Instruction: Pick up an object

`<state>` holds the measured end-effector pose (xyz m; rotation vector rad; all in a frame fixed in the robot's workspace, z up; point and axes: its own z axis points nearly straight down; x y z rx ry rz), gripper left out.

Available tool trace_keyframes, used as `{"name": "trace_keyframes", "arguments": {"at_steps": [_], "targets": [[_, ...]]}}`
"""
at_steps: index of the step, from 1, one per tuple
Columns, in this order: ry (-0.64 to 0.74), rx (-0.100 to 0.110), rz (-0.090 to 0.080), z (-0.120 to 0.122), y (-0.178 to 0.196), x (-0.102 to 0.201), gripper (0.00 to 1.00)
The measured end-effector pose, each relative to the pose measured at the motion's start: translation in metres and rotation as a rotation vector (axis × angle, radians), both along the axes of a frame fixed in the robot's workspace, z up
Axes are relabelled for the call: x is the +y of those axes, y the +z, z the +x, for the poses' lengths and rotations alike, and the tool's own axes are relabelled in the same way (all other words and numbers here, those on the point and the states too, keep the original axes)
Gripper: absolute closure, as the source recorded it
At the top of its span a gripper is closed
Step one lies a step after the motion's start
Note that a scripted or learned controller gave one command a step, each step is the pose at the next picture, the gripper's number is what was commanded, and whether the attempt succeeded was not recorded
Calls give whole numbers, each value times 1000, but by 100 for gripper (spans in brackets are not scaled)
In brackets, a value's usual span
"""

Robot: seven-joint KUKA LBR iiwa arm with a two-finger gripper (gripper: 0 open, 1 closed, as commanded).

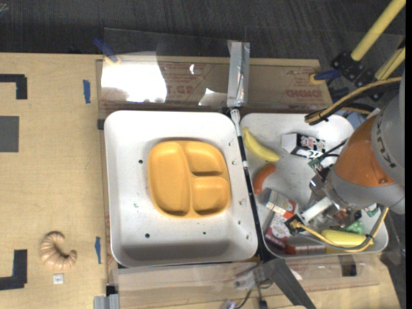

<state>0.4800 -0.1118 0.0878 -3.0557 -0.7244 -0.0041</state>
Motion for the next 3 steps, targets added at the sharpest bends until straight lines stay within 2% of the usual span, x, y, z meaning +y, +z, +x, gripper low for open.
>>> {"name": "trace_keyframes", "arguments": {"at_steps": [1,2,3], "targets": [[115,1,-5,-1,56,-102,100],[120,4,-1,-1,54,-99,0],[-234,-11,-5,3,3,-72,0]]}}
